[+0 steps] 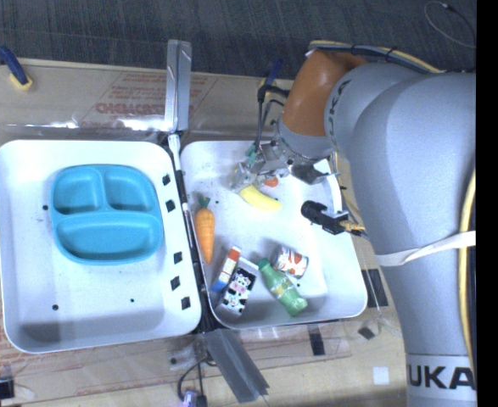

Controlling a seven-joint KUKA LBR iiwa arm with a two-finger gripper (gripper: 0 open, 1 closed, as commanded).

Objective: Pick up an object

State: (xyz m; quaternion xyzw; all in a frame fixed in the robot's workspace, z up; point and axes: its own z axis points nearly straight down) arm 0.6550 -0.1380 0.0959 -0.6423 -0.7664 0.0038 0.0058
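My gripper (254,170) is low in the far part of the right bin (344,299), just above and left of a yellow banana (260,197). Something small and red-orange (271,180) shows right beside the gripper tip; whether it is held is unclear. An orange carrot (204,232) lies along the bin's left wall. Along the near side lie a red and white box (226,269), a black-and-white cow-pattern carton (242,289), a green bottle (283,289) and a red and white can (292,263).
The left bin (28,312) holds a blue divided plate (106,211). A metal divider bar (178,79) runs between the bins at the back. The grey arm (401,185) covers the right bin's right rim.
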